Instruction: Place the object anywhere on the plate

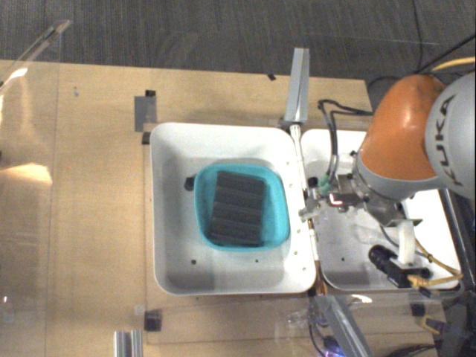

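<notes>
A wooden bench seen from above holds two shallow white bins side by side. The left bin sits near the middle of the picture; the right bin lies at about 3 o'clock from it, the two touching along one rim.

In the left bin rests a turquoise plate, roughly square with rounded corners. On the plate lies a dark ribbed block, the object of the task, flat and covering most of the plate's middle. Its long axis runs from about 12 o'clock to 6 o'clock, leaning slightly toward 1 o'clock at its top end. Its ridges run across it, from 9 to 3 o'clock.

The grey arm with its orange band enters from 3 o'clock and hangs over the right bin. Its gripper is over the left part of that bin, close beside the shared rim, well apart from the block. The arm's body hides much of it, so whether it is apart or together cannot be told, and nothing can be made out in its grasp.
</notes>
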Robot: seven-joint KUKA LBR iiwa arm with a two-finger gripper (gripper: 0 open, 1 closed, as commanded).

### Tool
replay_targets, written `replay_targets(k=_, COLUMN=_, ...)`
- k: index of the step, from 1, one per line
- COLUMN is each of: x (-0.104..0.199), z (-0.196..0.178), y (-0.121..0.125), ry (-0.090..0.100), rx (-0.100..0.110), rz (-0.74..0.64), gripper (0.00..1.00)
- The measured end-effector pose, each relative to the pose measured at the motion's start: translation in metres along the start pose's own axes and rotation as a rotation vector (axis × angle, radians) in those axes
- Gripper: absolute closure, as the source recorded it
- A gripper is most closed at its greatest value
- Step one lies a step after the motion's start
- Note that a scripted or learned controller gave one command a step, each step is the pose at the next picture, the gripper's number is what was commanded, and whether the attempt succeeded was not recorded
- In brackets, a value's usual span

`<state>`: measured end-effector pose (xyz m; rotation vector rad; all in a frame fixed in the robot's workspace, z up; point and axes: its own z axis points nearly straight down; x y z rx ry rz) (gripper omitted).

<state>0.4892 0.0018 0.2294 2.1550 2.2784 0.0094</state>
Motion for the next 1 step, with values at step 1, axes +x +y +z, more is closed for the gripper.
replay_targets(k=1, x=0.0797, z=0.0309, y=0.0132, ry=0.000, rx=0.005, rz=-0.011, gripper=0.00)
